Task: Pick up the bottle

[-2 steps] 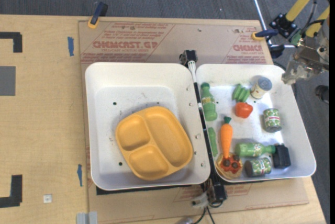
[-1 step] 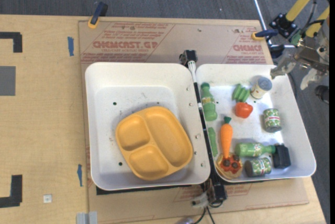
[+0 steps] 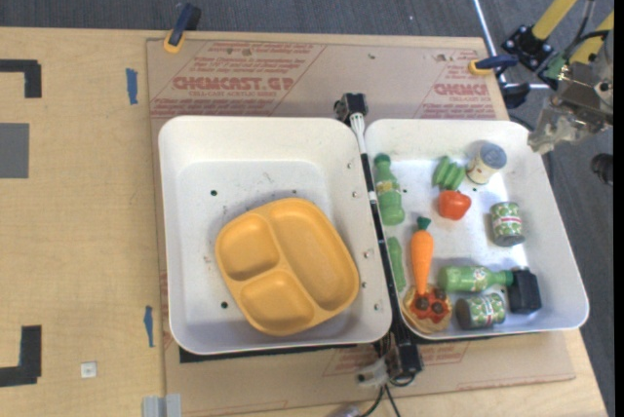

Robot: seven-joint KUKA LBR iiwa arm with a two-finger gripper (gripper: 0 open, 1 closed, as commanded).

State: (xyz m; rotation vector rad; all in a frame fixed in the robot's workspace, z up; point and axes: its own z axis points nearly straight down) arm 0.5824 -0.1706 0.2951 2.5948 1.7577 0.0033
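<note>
Green bottle (image 3: 390,191) lying along left wall of right bin (image 3: 561,240), beside carrot (image 3: 421,254), tomato (image 3: 453,204), cans (image 3: 506,222) and second bottle (image 3: 473,280). Yellow divided plate (image 3: 285,264) in left bin (image 3: 195,162). End effector (image 3: 551,128) over right bin's far rim, grip unclear, nothing visibly held.

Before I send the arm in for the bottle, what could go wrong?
1. The pincer sits at the right bin's far rim, so it may clip the wall on descent.
2. The green bottle lies tight against the bin's left wall, leaving little finger room.
3. Another green bottle touches the can and black block; a grasp could snag them.
</note>
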